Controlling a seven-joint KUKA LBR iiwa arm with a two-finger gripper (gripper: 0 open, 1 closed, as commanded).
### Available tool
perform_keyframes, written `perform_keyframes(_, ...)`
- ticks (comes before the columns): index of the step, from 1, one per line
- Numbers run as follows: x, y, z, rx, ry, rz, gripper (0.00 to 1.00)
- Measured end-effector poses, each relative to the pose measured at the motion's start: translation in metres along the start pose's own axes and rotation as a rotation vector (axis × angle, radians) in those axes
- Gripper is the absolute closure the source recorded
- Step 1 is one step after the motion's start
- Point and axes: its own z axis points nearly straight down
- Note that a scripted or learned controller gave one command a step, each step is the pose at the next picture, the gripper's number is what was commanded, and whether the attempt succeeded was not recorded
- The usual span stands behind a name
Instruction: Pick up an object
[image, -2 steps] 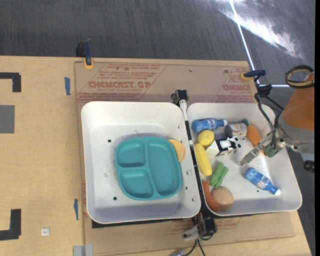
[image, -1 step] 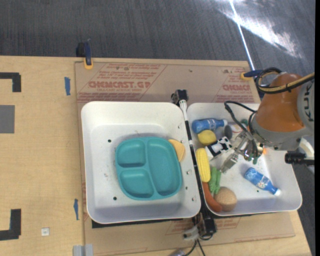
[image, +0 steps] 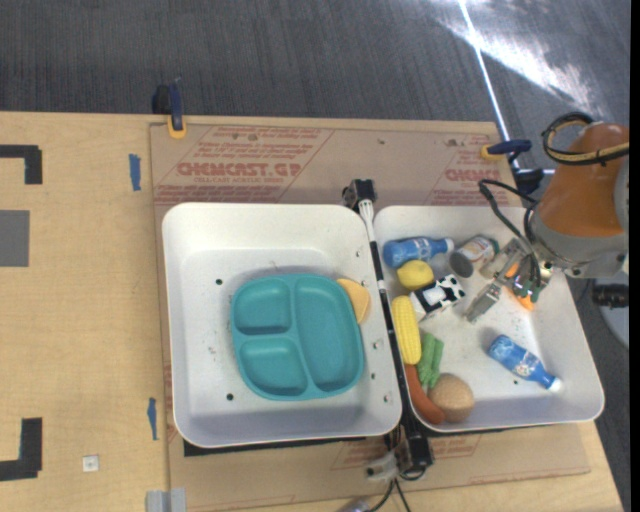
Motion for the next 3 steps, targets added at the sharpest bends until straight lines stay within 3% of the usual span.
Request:
perform_keyframes(1,0.031,-0.015,0.0,0.0,0.002,0.145,0.0)
perform_keyframes(2,-0.017,0.018,-0.024,-0.001,0.0,0.147,0.0)
perform_keyframes(3,0.019,0.013,0.0,0.0,0.002,0.127,0.0)
